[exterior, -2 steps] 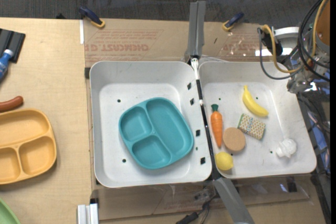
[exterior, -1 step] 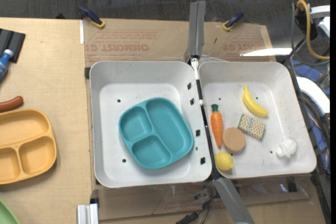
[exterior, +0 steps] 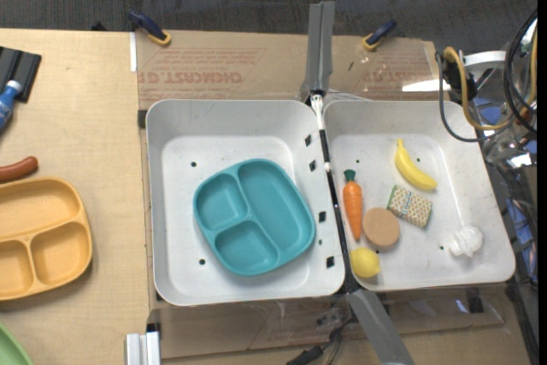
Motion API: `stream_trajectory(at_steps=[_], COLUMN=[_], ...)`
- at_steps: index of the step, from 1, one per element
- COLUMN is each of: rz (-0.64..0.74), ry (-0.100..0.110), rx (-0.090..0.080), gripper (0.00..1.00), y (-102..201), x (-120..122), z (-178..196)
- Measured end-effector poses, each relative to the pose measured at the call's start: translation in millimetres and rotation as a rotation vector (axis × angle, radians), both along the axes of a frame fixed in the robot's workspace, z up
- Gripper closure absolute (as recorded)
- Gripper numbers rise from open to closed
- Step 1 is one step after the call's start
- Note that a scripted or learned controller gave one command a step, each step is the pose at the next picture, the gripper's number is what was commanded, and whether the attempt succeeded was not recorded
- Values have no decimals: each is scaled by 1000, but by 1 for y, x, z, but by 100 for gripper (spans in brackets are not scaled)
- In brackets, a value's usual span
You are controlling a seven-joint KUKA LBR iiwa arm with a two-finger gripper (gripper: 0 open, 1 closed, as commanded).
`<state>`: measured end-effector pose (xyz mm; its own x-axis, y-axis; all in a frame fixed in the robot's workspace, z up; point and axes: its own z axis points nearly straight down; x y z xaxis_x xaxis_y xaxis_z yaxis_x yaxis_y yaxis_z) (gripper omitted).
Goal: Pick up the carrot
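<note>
Your carrot [exterior: 353, 208] is a short orange plastic cone with a small green top. It lies in the right white bin [exterior: 479, 273], close along that bin's left wall, with the green end pointing to the far side and the narrow tip towards the near side. A round tan disc [exterior: 381, 228] touches its right flank, and a yellow lemon [exterior: 365, 262] sits just off its tip. A yellow banana [exterior: 414, 166] lies farther right. You cannot tell how the gripper stands.
</note>
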<state>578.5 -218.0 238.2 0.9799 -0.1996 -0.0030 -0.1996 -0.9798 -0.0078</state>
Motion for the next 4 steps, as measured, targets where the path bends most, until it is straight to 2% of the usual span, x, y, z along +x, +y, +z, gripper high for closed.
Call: stream_trajectory(at_steps=[1, 2, 3, 4], rz=[-4, -2, -41, -2], ry=[2, -4, -4, 2], rx=[-2, -1, -1, -1], gripper=[100, 100, 100, 100], y=[-2, -2, -3, -2], x=[-19, 12, -51, -44], z=[-60, -45, 34, -28])
